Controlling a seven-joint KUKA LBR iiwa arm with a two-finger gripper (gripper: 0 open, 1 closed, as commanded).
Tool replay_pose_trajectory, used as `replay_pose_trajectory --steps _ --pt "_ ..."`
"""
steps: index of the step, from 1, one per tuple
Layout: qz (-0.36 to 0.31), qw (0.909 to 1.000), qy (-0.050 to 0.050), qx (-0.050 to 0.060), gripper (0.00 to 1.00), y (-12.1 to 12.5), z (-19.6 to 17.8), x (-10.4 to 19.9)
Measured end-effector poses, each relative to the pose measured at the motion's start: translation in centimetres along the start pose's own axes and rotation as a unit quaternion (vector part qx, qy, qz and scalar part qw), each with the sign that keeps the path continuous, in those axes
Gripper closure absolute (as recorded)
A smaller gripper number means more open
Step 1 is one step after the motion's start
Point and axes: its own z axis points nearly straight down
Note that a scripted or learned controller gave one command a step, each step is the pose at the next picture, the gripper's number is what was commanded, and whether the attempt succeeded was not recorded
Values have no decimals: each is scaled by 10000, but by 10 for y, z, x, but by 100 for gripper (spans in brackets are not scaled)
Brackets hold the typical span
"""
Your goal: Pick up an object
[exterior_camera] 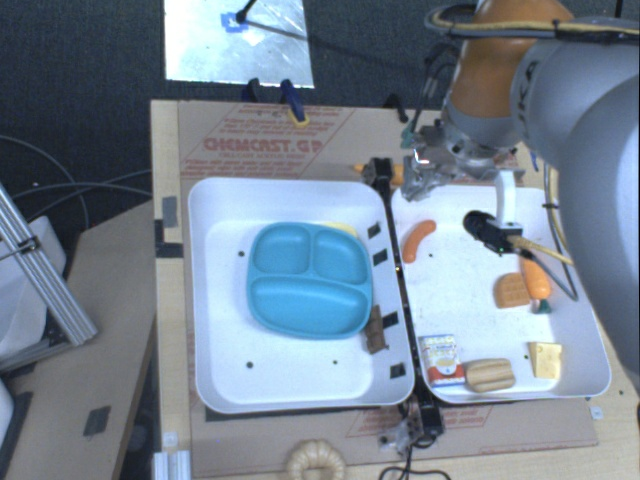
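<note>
1. Camera view: a cardboard-topped counter (250,133) carries two shallow white bins side by side. The grey arm (580,98) reaches in from the right.
2. The claw (424,180) hangs over the far left corner of the right bin (590,368). Whether it is open or closed, or has hold of anything, cannot be told.
3. An orange sausage-shaped piece (417,240) lies on the bin floor near the claw, apart from it.
4. Further right, a toast slice (511,291) touches a carrot (537,279). Along the near wall sit a small carton (441,358), a bread roll (489,374) and a yellow cheese piece (545,359).
5. The left bin (215,368) holds a blue divided plate (309,279).
</note>
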Motion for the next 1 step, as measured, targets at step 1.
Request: replay_pose_trajectory --steps 1 --pt "2 10000 -2 9 100 5 10 9"
